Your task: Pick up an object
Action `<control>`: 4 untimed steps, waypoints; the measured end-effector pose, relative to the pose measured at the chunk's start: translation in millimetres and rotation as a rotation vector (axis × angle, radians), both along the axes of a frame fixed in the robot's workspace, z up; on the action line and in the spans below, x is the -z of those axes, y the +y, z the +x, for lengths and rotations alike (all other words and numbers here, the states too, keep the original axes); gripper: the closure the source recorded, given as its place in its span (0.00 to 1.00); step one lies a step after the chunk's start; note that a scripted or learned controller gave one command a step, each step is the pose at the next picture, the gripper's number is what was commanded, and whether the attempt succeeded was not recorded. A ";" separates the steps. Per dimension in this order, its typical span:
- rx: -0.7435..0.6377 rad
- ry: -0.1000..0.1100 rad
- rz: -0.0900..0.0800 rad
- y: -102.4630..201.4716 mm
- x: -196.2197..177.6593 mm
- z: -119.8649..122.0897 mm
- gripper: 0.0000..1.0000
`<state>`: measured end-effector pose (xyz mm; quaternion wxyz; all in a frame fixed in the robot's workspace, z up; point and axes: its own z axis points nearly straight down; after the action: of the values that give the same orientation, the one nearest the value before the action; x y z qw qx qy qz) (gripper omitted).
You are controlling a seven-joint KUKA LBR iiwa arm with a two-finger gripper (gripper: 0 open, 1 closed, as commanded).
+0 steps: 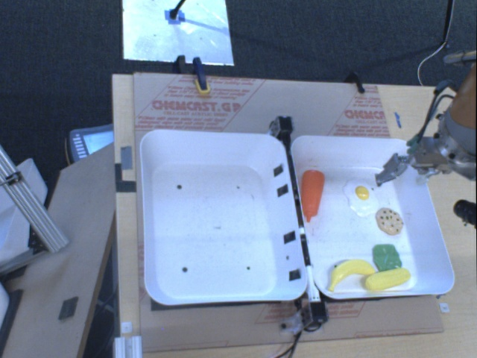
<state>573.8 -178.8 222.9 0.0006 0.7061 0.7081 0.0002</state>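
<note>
**Toy food in the right bin**

The right bin [426,213] holds a carrot [311,193], fried egg [361,197], cookie [388,221], green piece [386,256], banana [349,271] and yellow corn [387,279]. The gripper [390,170] hovers over its upper right; whether it grips cannot be told. The left bin [212,215] sits beside it.

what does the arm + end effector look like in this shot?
The arm enters from the right: grey metal body with an orange band above the wrist. The end effector is a slim, dark grey metal piece. A thin pale cable loops near the arm's top. No markings legible.
</note>
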 end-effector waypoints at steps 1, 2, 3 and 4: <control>-0.004 -0.021 -0.007 -1.9 -180.5 52.1 0.00; -0.008 -0.019 -0.002 58.3 -321.8 70.4 0.00; -0.007 -0.007 -0.003 54.5 -324.7 69.9 1.00; -0.006 -0.001 0.002 111.4 -311.7 62.5 1.00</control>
<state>636.3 -67.4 534.6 0.0002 0.7039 0.7103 0.0012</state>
